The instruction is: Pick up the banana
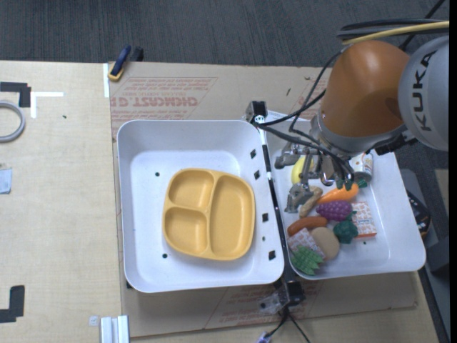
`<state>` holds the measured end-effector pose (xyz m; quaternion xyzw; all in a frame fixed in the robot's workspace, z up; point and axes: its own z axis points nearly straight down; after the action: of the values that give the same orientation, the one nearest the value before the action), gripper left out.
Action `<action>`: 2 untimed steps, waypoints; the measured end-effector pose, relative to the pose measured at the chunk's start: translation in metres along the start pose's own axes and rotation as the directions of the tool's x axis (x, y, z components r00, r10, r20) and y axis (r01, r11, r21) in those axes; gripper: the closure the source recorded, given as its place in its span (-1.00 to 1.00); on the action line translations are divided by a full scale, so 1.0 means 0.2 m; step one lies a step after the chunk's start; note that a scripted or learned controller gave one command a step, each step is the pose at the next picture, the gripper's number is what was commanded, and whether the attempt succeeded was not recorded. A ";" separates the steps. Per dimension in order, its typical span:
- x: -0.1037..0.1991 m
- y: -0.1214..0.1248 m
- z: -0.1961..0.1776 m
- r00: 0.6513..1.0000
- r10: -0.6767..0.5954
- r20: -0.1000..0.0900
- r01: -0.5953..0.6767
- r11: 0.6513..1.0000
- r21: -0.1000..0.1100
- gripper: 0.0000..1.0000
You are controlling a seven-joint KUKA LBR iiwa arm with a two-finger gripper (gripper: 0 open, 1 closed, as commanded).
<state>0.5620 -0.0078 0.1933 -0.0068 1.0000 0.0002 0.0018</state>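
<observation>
Pale wood worktop (57, 213) under a sheet of brown cardboard (164, 95) printed with red lettering, dark grey carpet (214, 13) along the far edge. Black tape marks at 9 o'clock on the worktop, a blue-and-yellow tool (120, 61) at the cardboard's 11 o'clock corner.

2 shallow white bins side by side, touching along 1 shared edge. Left bin (136, 191): 1 yellow plate (210, 214) with 3 compartments, sitting about centre, nothing on it. Right bin (396, 227): a crowded heap of toy food toward its 7 o'clock side, including a purple bunch of grapes (334, 209), an orange carrot (341, 192), a red sausage (305, 225), a tan potato-like piece (327, 241), green leafy pieces (307, 260) and a small printed box (363, 219).

Banana (299, 170) at 10 o'clock in the right bin, near the shared edge, just a narrow yellow strip visible among the metal parts of the end effector (308, 177); long axis roughly 12 to 6 o'clock, ends hidden, so pointing direction impossible to tell.

End effector low over the heap, below the orange band (360, 88) of the arm; clenched or released, cannot tell.
</observation>
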 end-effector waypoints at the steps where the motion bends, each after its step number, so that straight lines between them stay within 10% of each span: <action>1: 0.00 0.00 0.00 1.000 0.000 -0.001 0.000 1.000 0.000 -1.00; 2: 0.00 0.00 0.00 1.000 0.000 -0.001 0.000 1.000 0.000 -1.00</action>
<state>0.5619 -0.0078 0.1928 -0.0069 1.0000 0.0002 0.0013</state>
